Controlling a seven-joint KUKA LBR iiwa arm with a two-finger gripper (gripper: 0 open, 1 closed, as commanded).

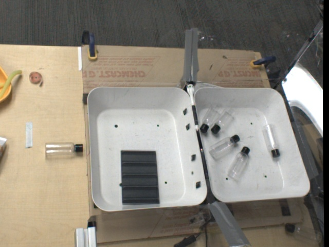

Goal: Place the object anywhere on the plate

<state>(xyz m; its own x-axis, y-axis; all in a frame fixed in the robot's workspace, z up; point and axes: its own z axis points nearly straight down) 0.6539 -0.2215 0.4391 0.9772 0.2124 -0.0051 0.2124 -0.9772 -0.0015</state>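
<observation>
Pincer state I cannot tell, so I log layout: clear plastic black-capped vials [225,146] lie loose in the right white bin [257,181], apparently as pick stock, well apart from the black ribbed rectangular plate [139,177] lying flat at lower centre of the left white bin [139,117].

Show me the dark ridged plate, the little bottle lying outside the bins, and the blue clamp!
dark ridged plate [139,177]: camera view, middle of its ribbed top, in the left bin.
bottle outside the bins [61,148]: camera view, its clear body.
blue clamp [263,62]: camera view, its handle.
</observation>
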